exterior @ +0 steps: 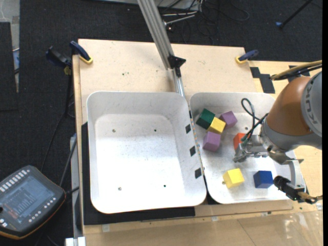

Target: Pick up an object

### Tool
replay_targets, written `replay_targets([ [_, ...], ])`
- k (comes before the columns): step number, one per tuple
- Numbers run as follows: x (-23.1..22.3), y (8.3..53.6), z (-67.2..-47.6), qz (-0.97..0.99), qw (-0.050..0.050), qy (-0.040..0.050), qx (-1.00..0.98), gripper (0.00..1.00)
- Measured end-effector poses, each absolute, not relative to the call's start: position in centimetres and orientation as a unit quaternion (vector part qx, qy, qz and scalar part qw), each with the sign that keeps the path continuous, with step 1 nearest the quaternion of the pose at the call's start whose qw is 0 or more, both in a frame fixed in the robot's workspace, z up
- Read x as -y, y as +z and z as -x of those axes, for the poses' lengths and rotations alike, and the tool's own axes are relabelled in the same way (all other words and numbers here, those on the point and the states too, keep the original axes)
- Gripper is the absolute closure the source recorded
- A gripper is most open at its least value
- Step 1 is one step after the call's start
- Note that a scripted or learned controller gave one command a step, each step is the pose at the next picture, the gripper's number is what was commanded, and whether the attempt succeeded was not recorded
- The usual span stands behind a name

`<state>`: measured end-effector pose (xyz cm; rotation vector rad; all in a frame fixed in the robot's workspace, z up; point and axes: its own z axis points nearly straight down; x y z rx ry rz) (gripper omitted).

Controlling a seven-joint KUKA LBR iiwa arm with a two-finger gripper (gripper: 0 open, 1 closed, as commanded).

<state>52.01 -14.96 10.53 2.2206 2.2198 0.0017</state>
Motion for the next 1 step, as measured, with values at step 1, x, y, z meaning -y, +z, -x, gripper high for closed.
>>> replay_targets([
  [1, 14.32, 15.09, -51.78, -0.706, 0.003, 0.0014, -0.708, 1.0],
])
